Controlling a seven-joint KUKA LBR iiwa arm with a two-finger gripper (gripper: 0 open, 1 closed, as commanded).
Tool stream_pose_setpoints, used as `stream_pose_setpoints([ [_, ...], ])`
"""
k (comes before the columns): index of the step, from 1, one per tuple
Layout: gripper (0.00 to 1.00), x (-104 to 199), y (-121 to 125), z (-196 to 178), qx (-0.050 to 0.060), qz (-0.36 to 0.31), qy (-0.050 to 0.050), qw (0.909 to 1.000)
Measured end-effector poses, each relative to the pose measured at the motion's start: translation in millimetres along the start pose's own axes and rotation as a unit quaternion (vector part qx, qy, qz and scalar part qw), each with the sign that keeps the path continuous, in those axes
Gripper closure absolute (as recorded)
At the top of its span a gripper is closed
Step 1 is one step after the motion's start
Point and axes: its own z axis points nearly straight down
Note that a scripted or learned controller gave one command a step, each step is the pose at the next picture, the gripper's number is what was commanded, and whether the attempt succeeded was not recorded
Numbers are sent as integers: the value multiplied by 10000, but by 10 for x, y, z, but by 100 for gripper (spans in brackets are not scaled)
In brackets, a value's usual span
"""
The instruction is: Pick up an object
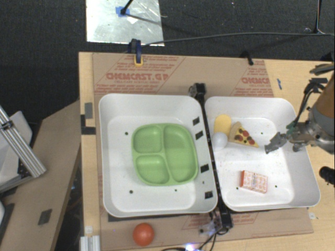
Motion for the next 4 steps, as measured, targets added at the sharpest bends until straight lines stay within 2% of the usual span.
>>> stream_pose_setpoints([
  [1,0,2,30,-57,-54,-16,-14,10000],
  [2,0,2,-70,462,-37,-3,-7,10000],
  [3,0,8,-67,985,-39,-6,-7,10000],
  [4,100,0,-50,848,-69,-7,-18,10000],
])
